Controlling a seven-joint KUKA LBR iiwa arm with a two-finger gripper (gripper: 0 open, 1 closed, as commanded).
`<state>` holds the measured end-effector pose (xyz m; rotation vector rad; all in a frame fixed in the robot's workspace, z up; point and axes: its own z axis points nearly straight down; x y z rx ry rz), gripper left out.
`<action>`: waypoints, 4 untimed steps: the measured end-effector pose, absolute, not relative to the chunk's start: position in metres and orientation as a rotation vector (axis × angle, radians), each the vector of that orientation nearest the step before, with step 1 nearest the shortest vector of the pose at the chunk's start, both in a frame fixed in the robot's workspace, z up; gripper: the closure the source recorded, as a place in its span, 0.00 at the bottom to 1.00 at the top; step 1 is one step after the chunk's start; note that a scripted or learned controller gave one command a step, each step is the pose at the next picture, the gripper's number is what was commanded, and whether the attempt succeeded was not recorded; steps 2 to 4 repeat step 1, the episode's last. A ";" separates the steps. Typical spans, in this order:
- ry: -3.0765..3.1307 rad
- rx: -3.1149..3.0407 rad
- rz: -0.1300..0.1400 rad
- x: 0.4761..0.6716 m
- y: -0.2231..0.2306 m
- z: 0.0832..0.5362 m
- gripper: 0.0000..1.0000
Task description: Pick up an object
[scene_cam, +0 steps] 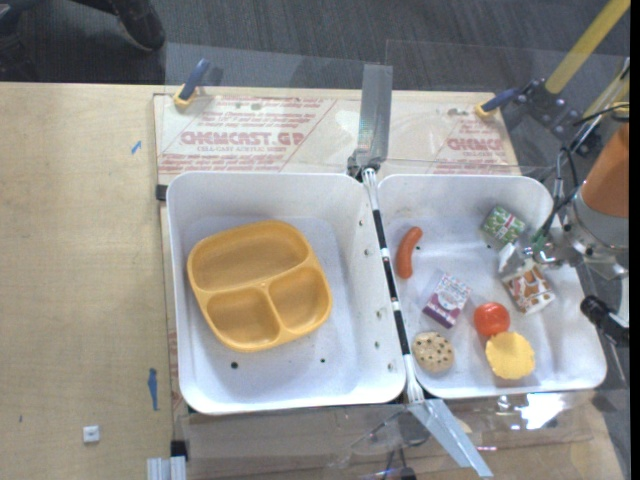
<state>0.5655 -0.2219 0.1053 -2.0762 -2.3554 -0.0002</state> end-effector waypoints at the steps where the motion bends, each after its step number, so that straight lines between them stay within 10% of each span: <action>1: -2.500 -1.902 0.001 0.605 -0.155 0.194 1.00; 4: -2.500 -1.902 0.001 0.605 -0.155 0.194 1.00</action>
